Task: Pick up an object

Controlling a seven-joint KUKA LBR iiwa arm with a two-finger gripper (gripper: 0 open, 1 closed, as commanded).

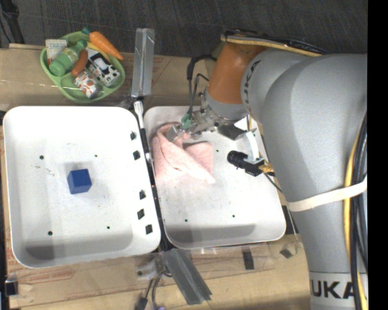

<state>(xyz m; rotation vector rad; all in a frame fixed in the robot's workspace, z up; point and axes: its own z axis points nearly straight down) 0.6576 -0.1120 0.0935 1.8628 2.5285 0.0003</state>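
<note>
Arm: the grey KUKA arm (310, 141) reached in from the right, its bulky body covering the right side of the right bin and part of the surface beyond it.
Wrist: the orange band (229, 73) sat above the far rim of the right bin, with the wrist angled down and to the left into that bin.
End effector: the end effector (189, 126) was low in the far left part of the right bin, right at the upper edge of the pink cloth.
End effector state: it could not be told whether it was spread or pressed together; the tip was small and merged with the cloth.
Contact: the tip appeared to touch the cloth's top edge, but no cloth could be seen pinched in it.
Right bin: the right bin (220, 228) lay under the end effector.
Pink cloth: the pink cloth (184, 157) lay crumpled just below the end effector, toward the near side, and next to the bin's left wall.
Left bin: the left bin (71, 244) lay to the left of the end effector, beside the right bin.
Blue cube: the blue cube (79, 181) sat in the left bin, well apart from the end effector, left and nearer.
Green bowl: the green bowl (70, 90) stood on the surface (13, 60), far left and beyond the end effector, heaped with toy food, a carrot among it.
</note>
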